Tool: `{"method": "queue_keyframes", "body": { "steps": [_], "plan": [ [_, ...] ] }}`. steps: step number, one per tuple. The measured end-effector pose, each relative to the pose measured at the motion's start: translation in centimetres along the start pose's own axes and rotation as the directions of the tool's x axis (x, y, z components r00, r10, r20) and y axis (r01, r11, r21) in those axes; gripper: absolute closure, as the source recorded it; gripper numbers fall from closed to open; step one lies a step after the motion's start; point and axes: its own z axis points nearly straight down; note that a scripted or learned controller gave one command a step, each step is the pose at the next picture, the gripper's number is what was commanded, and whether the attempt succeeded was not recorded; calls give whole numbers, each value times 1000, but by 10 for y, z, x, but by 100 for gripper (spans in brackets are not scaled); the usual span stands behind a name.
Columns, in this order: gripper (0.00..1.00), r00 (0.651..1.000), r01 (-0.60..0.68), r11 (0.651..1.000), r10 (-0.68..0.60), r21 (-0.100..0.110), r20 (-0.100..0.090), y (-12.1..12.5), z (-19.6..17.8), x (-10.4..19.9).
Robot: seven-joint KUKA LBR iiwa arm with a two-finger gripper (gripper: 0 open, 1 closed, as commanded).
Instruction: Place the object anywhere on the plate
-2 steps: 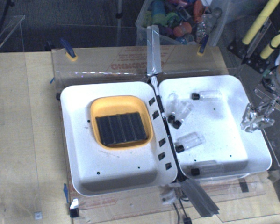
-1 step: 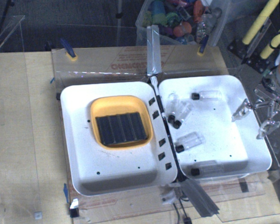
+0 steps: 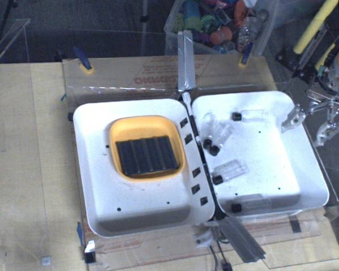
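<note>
At your right edge, the gripper (image 3: 319, 121) hangs beside the right bin (image 3: 285, 182); I cannot tell its state.

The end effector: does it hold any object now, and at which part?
Nothing is held: the end effector sits at the right bin's far right edge, apart from the clear vials lying in it.

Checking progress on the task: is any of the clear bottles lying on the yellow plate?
No. The plate in the left bin bears a dark ridged slab; the bottles lie in the right bin.
</note>
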Motion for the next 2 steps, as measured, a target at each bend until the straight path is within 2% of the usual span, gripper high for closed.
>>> {"method": "queue_keyframes", "body": {
  "steps": [1, 2],
  "plan": [
    [100, 1000, -8, 1000, 8, 5, 7, -2, -11, 0],
    [100, 972, 235, 972, -235, -7, -1, 28, -16, 18]
  ]
}}
